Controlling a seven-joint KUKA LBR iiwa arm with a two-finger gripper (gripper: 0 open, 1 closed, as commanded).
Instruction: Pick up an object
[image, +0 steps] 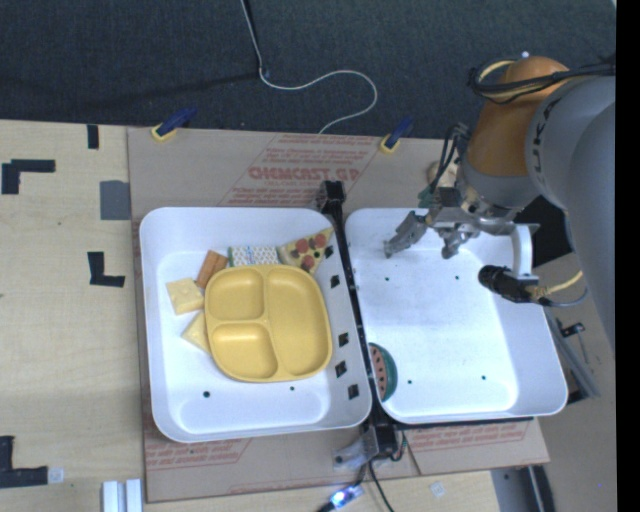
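Camera view shows the likeliest objects to pick in the left bin: a yellow divided plate lies flat across its middle, with three shallow compartments and a smooth, glossy rim; small flat pieces in tan and orange peek out along the plate's upper and left edges, touching or tucked under it, and a patterned piece sits near the bin's upper right corner; a small dark round thing sits at the lower left edge of the right bin, partly hidden by the wall between the bins. The gripper hangs over the upper part of the right bin, fingers spread apart with nothing between them, well away from the plate and the small pieces. The risk, as a judgement: closing where it now hangs would catch nothing, since the floor beneath it is bare; the plate looks too broad and flat for the fingers unless they take its rim; the thin pieces may slide or stay pinned under the plate; the divider could also foul a reach across.
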